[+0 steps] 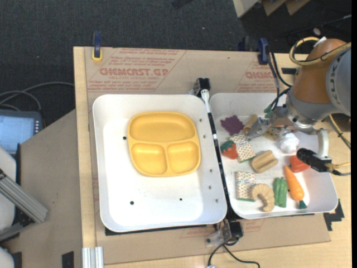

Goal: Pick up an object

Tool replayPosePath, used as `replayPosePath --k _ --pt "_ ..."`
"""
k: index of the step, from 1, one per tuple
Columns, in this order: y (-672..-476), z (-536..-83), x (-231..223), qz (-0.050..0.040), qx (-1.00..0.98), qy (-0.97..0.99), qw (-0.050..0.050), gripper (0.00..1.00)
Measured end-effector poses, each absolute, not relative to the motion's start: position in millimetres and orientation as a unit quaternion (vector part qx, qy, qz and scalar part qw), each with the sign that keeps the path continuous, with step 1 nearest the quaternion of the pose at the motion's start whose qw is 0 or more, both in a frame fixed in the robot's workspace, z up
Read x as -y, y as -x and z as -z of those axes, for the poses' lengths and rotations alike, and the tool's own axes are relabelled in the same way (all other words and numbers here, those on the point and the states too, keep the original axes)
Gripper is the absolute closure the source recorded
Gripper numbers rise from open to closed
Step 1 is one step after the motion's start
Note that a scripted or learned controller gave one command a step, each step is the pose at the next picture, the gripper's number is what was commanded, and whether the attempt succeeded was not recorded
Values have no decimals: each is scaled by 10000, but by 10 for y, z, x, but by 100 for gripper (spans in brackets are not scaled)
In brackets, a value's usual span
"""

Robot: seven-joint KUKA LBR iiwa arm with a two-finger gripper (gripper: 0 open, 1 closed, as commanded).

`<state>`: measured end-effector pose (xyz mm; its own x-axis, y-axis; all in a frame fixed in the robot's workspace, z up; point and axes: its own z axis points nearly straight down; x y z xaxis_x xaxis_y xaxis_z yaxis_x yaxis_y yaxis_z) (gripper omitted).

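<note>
Carrot [294,184], green pod [280,191], curled roll [263,196], tan block [264,161], two patterned packets [242,148] [244,184], a red-and-green piece [227,147] and a purple piece [231,124] all lie in the right bin [329,202].

A red piece [297,164] at the far end of the carrot is partly covered by robot hardware, so its shape is unclear. A white lump [288,142] just near the wrist is hard to identify. Small brownish bits under the gripper [261,126] are too jumbled to make out. Whether the gripper is open or closed cannot be told, and nothing is seen held in it. The arm [312,85] is cut off at the right edge.

The carrot sits near the right wall, and the roll and the nearer packet sit close to the near wall. The purple piece has bare floor on its far and left sides. The tan block has narrow gaps all round. The gripper hangs over the far middle of the bin, just right of the purple piece.

The carrot's long axis runs far to near with the green tip nearest. The pod lies alongside it, almost parallel. The tan block runs left to right, its right end slightly farther.

The left bin [111,205] holds a yellow plate [163,143] in its far half, with open white floor near it.
</note>
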<state>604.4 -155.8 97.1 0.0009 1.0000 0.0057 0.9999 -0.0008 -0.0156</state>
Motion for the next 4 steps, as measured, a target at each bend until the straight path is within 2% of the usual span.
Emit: replayPosePath --k 1,2,3,4 --pt "-6653 -936 2199 29 7070 7071 98 0" --pt "-6135 -874 1501 9 7088 7054 -13 0" --pt "-6641 -819 1783 -39 7065 7076 101 0" --pt "-6313 -864 2203 49 7075 7067 33 0"
